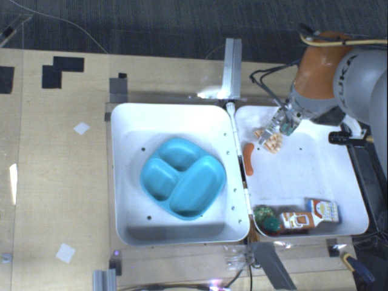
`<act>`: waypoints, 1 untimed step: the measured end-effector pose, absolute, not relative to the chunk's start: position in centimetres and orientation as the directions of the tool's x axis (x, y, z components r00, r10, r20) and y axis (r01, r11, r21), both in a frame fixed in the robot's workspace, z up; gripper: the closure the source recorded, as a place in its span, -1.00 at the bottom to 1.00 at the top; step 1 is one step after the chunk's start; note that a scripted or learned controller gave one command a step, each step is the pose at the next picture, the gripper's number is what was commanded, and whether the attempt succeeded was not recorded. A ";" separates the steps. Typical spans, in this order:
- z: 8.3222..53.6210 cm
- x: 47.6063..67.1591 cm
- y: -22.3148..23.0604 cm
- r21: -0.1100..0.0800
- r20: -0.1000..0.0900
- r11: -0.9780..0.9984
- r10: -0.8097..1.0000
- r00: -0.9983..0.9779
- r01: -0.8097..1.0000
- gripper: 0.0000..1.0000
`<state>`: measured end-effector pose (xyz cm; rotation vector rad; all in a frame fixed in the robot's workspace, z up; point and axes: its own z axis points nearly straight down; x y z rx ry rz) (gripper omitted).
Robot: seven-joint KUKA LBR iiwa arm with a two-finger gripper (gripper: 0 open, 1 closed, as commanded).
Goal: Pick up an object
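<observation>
The right bin [315, 168] holds several small items. A tan waffle-like piece [271, 140] lies near its far left corner. An orange-red sausage [248, 159] rests against the bin's left wall. Along the near edge sit a green leafy vegetable [265, 216], an orange carton [298, 221] lying flat, and a small white and orange carton [323, 210]. My gripper [284, 125] hangs at the upper right edge of the waffle piece, very close to it or touching it. Nothing is visibly lifted off the bin floor.
The left bin [127, 138] holds a blue divided plate [183, 177] in its middle. A metal post [232, 71] rises behind the wall shared by the bins. The arm's orange band [318, 71] and black cables hang over the right bin's far edge.
</observation>
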<state>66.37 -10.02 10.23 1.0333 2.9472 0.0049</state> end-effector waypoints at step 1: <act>18.8 66.4 -7.5 0.007 -0.008 0.722 0.692 -0.722 0.692 1.00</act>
